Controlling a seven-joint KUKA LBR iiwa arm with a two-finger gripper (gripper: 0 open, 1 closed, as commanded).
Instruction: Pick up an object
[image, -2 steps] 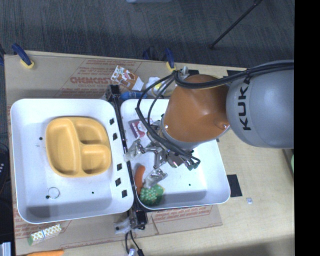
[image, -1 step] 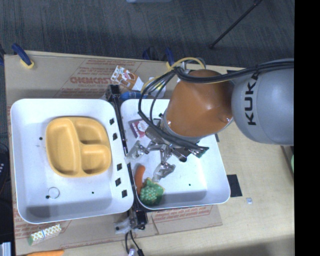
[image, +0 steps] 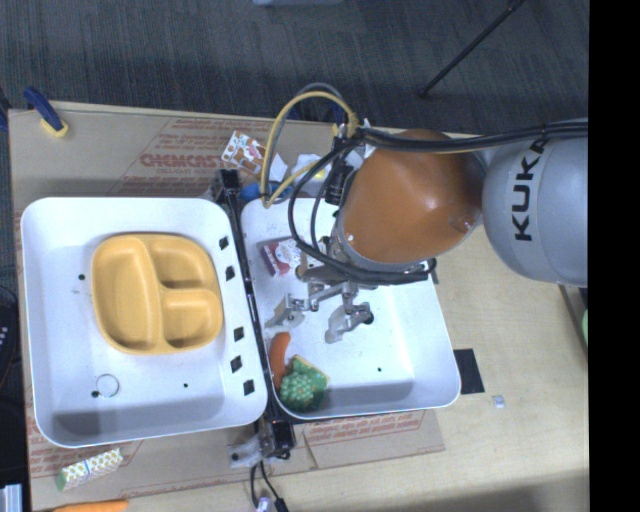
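Note:
My gripper (image: 315, 314) hangs over the middle of the right bin (image: 425, 340), fingers spread apart with nothing between them. Just below it lies an orange carrot-like piece (image: 280, 349), and beside that a green knobbly object (image: 302, 384) near the bin's front wall. A red and white packet (image: 282, 256) lies at the bin's back left, partly under the arm's orange band (image: 405, 208). The left bin (image: 55, 330) holds a yellow divided tray (image: 157, 291).
Cables loop above the wrist near the bins' back edge. A small printed box (image: 241, 150) sits on the cardboard behind the bins. A wrapped candy (image: 90, 467) lies in front of the left bin. A blue and yellow item (image: 45, 112) rests at the bench's far left corner.

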